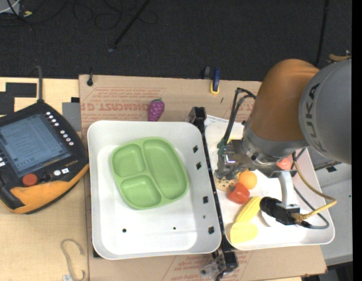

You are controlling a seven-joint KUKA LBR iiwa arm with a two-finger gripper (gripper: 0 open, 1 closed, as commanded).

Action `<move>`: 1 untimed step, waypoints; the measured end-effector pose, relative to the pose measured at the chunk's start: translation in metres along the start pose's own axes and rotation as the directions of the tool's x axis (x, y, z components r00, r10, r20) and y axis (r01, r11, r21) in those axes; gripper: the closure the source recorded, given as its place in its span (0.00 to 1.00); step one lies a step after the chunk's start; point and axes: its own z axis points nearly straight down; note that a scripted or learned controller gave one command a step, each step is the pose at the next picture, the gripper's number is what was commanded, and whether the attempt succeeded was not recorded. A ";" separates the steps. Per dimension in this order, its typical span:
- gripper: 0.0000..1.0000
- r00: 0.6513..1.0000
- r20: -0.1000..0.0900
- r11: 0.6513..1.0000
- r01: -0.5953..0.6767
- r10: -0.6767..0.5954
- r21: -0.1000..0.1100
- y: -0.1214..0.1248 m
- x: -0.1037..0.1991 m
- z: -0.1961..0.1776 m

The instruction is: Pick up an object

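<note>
In the right bin, close to the wall it shares with the left bin, you find the jaws set low over a cluster of small toy pieces. The wrist housing hides the tips, so you cannot tell whether the jaws are wide or narrow, and nothing is visible between them. The arm reaches in from the far right corner of the bench and covers the far half of that bin.

Locate the pick candidates as follows:
- A tan spotted piece lies directly at the jaws, on their near side.
- An orange ball sits just beside it, toward the bin's centre.
- A red piece touches the ball on its near side.
- A yellow banana-shaped piece lies tilted, just beyond the red piece.
- A yellow round piece rests against the bin's near edge.
- A pink-red piece shows partly under the arm.

The left bin carries a green divided plate at its centre. A purple piece lies on the cardboard sheet past that bin's far edge. A teach pendant rests at the bench's left edge.
</note>
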 end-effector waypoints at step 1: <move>1.00 1.000 0.001 1.000 0.000 0.000 0.001 -0.007 0.051 0.005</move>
